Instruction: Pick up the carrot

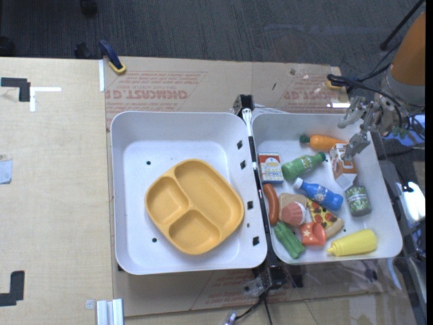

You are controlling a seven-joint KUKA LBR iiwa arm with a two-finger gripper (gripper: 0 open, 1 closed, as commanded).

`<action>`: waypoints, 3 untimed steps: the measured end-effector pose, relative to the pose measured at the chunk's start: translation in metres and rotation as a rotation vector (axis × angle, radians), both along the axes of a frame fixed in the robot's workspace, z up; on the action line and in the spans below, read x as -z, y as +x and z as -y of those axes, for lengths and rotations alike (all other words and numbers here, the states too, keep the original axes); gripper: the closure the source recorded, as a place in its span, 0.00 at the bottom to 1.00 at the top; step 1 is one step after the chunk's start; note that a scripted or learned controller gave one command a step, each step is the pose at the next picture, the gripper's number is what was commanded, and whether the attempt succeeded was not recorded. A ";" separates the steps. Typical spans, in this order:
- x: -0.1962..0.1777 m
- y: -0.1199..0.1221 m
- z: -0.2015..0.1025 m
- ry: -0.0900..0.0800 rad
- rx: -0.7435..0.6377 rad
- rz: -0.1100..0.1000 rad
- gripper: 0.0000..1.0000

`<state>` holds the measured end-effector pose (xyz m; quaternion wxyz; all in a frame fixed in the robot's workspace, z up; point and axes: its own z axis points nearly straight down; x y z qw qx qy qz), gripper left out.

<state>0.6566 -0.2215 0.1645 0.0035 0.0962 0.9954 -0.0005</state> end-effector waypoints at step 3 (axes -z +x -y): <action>0.008 -0.002 0.001 0.003 0.686 -0.001 0.00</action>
